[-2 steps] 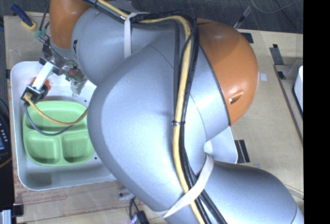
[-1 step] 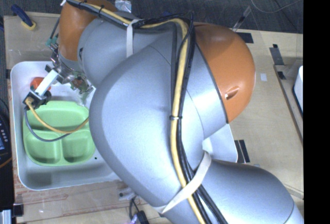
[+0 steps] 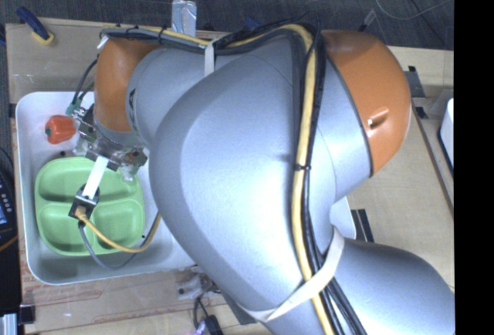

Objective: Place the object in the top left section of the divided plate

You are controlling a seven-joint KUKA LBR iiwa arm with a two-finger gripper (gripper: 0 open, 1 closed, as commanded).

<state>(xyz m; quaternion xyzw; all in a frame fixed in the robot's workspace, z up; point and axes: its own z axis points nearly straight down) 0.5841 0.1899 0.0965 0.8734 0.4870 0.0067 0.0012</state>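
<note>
A green divided plate (image 3: 58,206) lies in the left white bin (image 3: 31,113), toward its front. A small red-orange object with a green top (image 3: 58,129) sits just beyond the plate's far left edge, above the bin floor or on it. My gripper (image 3: 91,142) is at the end of the orange wrist, right beside that object and over the plate's far rim. The arm's bulk hides the gripper's tip. A yellow cable and a white strap hang from the wrist across the plate's middle.
The grey arm (image 3: 255,171) covers the middle of the view and hides the right bin. A blue-handled tool (image 3: 35,25) lies on the bench at the far left corner. A small silver block (image 3: 184,15) stands at the bench's back edge.
</note>
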